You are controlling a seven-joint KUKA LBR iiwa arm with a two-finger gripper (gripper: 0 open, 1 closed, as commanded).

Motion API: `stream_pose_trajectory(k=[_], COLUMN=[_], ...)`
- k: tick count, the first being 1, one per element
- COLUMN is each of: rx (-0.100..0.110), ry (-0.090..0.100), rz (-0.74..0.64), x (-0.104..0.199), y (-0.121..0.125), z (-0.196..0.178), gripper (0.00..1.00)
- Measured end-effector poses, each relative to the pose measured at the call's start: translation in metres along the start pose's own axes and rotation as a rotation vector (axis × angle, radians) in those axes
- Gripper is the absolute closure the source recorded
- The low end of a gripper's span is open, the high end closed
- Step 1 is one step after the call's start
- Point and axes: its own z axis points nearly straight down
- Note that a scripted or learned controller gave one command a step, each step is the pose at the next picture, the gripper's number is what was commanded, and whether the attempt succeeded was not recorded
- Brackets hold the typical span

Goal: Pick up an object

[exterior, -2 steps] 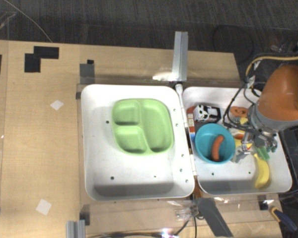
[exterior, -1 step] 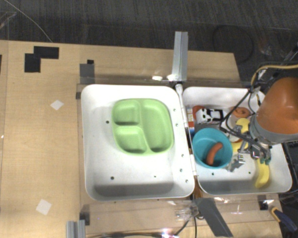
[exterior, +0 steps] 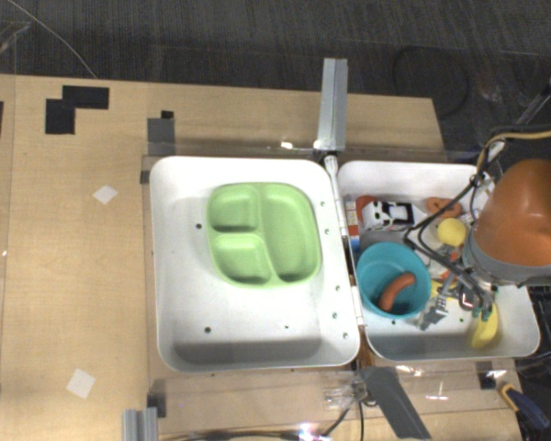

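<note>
Even overhead light lit the scene brightly, the white bins (exterior: 179, 246) nearly glared, shadows stayed soft, and fine detail looked slightly blurred throughout.

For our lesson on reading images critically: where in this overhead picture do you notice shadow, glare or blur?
Camera view: soft shadow lies along the near inner wall of the left bin; the green tray is evenly lit and sharp; bright glare spots sit at the bottom edge by the cables; the arm's orange band looks slightly soft.

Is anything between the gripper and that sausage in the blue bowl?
Nothing visible. The gripper sits at the blue bowl's right rim, and the sausage lies exposed inside, just left of it. Only the rim itself lies between them.
</note>
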Motion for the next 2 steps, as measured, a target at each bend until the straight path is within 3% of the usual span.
stream_pose_trajectory(k=[2], rx=[0.006], ry=[0.001], rz=[0.12], x=[0.0065], y=[0.0048], z=[-0.0008], gripper=[0.0])
